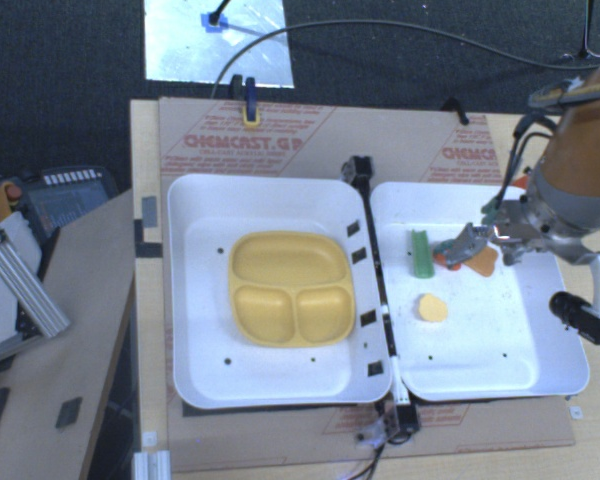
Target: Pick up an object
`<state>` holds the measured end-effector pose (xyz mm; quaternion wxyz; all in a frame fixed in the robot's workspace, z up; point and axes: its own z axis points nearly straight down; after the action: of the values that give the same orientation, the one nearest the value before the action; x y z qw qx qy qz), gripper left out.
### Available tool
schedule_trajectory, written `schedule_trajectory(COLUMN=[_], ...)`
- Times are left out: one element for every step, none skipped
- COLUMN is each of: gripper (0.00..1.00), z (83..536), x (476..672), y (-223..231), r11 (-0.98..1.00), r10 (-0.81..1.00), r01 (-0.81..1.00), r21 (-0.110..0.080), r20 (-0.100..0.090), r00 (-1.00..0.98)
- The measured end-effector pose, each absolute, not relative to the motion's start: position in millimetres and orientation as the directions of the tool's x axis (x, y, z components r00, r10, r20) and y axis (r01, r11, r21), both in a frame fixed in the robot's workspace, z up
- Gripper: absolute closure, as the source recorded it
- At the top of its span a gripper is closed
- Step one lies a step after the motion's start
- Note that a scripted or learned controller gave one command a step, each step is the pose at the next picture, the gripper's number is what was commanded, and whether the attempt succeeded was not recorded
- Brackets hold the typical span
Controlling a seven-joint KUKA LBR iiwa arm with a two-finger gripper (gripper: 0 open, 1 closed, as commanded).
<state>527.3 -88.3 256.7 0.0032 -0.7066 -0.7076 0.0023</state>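
In the right bin [500, 368] lie a green stick-shaped piece [420, 252], a small yellow round piece [432, 309] and an orange piece [483, 263] with something red [446, 259] beside it. My gripper [467, 244] reaches in from the right and hangs just over the red and orange pieces, right of the green stick. The grey wrist and the orange band of the arm [580, 158] cover the bin's far right corner. Whether anything sits between the fingers is not visible.
The left bin [195, 368] holds a yellow three-compartment plate [289, 286]. A black divider strip [372, 288] runs between the bins. Both bins rest on a cardboard sheet [280, 133]. A cable arcs across the dark floor behind.
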Motion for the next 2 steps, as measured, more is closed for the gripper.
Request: schedule_trajectory(gripper=[0.00, 0.00], z=[261, 203], x=[529.1, 524.7], y=[-88, -96], r11=[0.003, 0.000], r10=[1.000, 1.000], r01=[1.000, 1.000], r21=[0.002, -0.003], r20=[0.000, 0.000], r00=[-0.003, 0.000])
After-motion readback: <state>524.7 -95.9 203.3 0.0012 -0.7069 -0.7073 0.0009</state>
